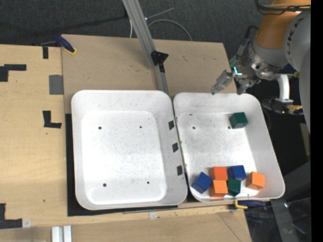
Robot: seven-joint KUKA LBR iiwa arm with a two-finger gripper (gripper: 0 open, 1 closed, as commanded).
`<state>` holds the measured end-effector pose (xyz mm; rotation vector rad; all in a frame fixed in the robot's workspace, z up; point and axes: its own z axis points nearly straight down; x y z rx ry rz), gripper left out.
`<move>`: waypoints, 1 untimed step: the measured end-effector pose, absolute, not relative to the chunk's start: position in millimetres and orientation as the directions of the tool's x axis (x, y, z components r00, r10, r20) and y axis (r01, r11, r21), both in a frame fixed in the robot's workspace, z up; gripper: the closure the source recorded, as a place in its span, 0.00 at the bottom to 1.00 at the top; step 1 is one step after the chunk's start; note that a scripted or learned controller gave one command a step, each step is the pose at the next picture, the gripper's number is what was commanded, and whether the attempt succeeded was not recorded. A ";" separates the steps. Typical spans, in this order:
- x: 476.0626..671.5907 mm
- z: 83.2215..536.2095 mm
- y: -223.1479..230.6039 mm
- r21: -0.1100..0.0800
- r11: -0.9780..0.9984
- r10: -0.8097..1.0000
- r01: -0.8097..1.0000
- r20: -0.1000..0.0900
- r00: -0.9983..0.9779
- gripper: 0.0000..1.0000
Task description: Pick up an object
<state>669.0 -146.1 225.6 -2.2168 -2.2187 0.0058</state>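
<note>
The right bin (262, 135) holds a dark green cube (238, 120) alone near its far right corner. A cluster lies along its near edge: a blue cube (202, 182), an orange cube (219, 173), another orange cube (219, 187), a blue cube (236, 172), a dark green cube (233, 185) and an orange cube (256, 180). My gripper (231, 83) hangs above the far rim of the right bin, up and left of the lone green cube, with its two fingers spread apart and nothing between them.
The left bin (81, 135) sits beside the right one on a wooden bench. A slanted metal pole (144, 29) with a black clamp crosses behind the bins. Black tape marks and a blue-yellow clip (66, 44) lie at the far left.
</note>
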 end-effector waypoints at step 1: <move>669.9 228.9 -146.3 -0.002 0.002 1.000 1.000 -0.001 -0.002 0.00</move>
